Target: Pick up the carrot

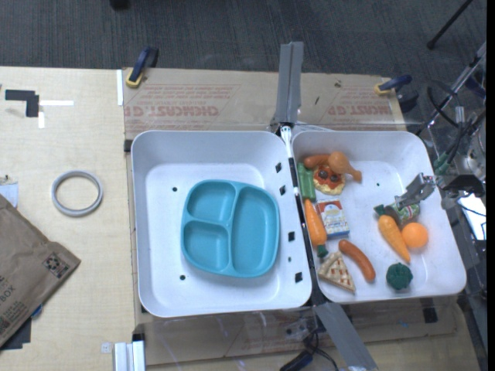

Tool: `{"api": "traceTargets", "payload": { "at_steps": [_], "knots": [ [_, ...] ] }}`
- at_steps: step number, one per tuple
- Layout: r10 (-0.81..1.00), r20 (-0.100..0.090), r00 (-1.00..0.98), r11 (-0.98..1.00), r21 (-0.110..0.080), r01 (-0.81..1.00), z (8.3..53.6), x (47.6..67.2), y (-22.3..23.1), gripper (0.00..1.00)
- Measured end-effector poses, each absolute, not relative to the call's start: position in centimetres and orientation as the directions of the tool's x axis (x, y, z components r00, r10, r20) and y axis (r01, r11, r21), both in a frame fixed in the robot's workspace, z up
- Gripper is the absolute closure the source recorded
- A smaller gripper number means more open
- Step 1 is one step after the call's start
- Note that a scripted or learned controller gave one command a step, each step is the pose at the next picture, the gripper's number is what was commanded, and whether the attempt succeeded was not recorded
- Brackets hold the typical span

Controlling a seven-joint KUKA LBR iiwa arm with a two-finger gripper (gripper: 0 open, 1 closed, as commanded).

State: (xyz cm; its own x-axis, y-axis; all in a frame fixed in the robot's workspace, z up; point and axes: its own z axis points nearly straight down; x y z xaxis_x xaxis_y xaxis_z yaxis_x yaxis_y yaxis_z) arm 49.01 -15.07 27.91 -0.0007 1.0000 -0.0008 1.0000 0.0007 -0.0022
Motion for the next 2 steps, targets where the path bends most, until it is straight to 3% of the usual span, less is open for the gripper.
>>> {"api": "traceTargets", "payload": {
  "at_steps": [1,2],
  "knots": [
    [0.971,0.0,0.239,-0.239,-0.004,0.971,18.1,50.2,-19.5,0.0],
    [0.991,0.0,0.137,-0.137,-0.001,0.991,9.3,51.3,-20.1,0.0]
  ]
}}
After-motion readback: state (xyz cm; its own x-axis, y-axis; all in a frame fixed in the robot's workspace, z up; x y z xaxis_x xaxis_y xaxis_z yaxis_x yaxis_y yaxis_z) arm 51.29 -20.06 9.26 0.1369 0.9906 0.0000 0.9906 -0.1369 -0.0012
